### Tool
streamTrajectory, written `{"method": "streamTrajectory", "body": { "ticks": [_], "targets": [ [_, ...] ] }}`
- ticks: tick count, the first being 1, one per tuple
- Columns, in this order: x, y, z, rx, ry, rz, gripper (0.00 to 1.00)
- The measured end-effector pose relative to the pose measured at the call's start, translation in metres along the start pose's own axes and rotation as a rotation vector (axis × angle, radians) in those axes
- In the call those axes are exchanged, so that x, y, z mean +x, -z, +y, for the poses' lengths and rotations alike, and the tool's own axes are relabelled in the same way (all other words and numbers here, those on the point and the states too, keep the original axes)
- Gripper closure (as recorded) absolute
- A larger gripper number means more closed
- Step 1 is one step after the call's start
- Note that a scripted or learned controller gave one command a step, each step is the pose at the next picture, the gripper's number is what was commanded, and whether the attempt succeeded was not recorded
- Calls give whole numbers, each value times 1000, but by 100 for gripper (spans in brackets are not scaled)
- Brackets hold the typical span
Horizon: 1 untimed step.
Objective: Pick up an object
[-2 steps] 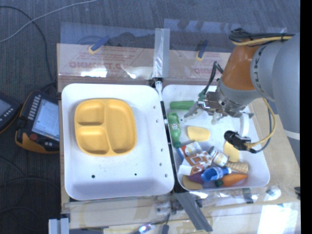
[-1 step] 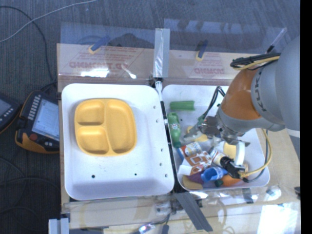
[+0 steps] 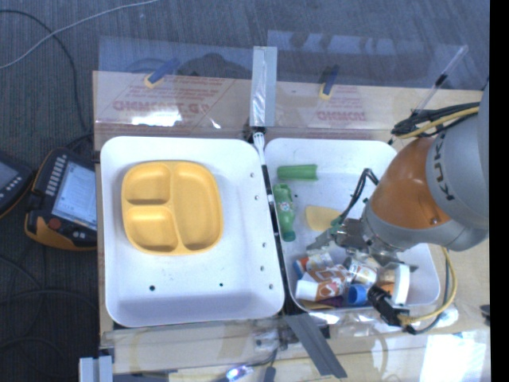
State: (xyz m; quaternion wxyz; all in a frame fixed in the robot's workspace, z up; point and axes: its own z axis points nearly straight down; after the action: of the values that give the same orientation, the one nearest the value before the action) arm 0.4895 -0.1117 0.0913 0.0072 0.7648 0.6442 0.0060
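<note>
Whether the fingers (image 3: pixel 338 241) are spread or closed I cannot tell, low over the cluttered right bin (image 3: pixel 350 151); to grasp well, centre on one object, perhaps the orange-labelled packet (image 3: pixel 324 281) at the near side, before closing.
</note>
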Motion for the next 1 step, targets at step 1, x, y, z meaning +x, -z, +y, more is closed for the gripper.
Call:
{"method": "streamTrajectory", "body": {
  "ticks": [1],
  "targets": [
    [4, 0, -1, -3, 107, -5, 0]
  ]
}}
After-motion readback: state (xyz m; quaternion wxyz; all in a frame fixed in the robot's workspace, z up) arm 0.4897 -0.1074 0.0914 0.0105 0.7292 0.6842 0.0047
